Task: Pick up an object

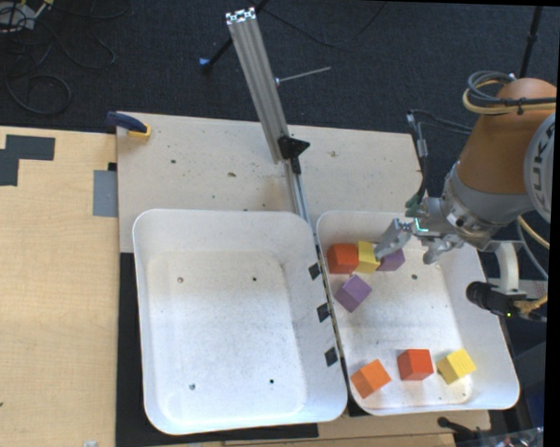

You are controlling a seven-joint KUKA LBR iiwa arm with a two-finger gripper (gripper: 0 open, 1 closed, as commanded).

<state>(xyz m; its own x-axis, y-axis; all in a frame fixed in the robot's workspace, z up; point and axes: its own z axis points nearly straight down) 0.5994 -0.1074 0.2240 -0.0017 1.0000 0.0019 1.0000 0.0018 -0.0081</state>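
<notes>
The right bin [484, 329] holds several small blocks. Near its far left side a red block [342, 258], a yellow block [367, 257] and a purple block [393, 261] lie close together, with another purple block [354, 292] just in front of them. An orange block [372, 377], a red block [416, 365] and a yellow block [456, 365] lie along the near side. My gripper [414, 244] hangs over the far part of this bin, open. Its left finger [390, 238] is right above the purple block in the cluster. Nothing shows between the fingers.
The left bin [167, 259] stands beside the right one, with black clips [321, 311] along the shared rim. A slanted aluminium bar [263, 83] rises behind the bins. A black fitting [490, 297] sticks in at the right edge.
</notes>
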